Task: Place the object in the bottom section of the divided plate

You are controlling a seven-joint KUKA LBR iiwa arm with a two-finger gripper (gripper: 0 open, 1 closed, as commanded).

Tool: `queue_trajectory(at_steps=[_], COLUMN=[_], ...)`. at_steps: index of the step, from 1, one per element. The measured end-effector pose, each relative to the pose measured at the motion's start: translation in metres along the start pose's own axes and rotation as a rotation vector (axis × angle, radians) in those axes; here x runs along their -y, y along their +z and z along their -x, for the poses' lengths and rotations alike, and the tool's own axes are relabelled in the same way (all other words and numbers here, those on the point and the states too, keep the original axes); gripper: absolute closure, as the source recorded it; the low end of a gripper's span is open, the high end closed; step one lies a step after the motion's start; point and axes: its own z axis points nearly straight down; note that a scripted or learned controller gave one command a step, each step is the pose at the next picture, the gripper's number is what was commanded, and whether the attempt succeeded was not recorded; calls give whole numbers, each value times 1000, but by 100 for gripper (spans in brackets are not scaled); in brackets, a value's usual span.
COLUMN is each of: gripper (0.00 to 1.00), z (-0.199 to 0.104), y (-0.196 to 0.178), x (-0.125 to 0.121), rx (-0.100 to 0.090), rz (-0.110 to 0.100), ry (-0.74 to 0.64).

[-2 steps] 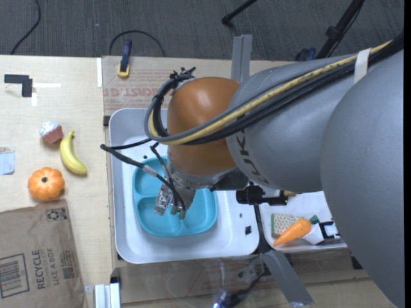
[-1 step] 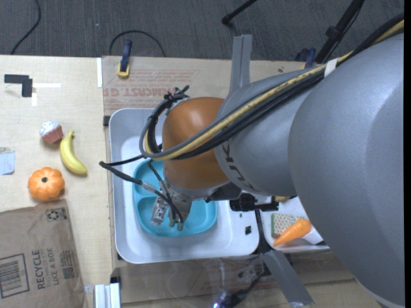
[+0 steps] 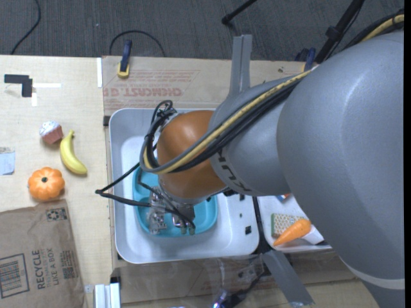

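The blue divided plate [image 3: 207, 217] lies in the left white bin [image 3: 122, 172], mostly hidden under the arm's orange band and wrist. My gripper [image 3: 168, 221] hangs low over the plate's near part, its metal tip among black cables. Nothing I can make out sits between its tips. In the right bin an orange carrot [image 3: 292, 231] lies beside a small speckled beige block [image 3: 281, 221].
On the bench to the left lie a yellow banana [image 3: 71, 154], a small orange pumpkin [image 3: 46, 184] and a cupcake toy [image 3: 51, 132]. A cardboard piece [image 3: 35, 255] marked RECYCLE covers the front left. The grey arm covers most of the right bin.
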Motion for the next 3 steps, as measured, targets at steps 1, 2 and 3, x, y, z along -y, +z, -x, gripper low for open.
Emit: queue_trajectory(at_steps=[1,2,3], gripper=[100,100,100], z=[15,-2,14], y=[6,-92,-90], x=[114,199,94], rx=[-13,-17,-17], rz=[-2,-2,2], ry=[-66,-145,-408])
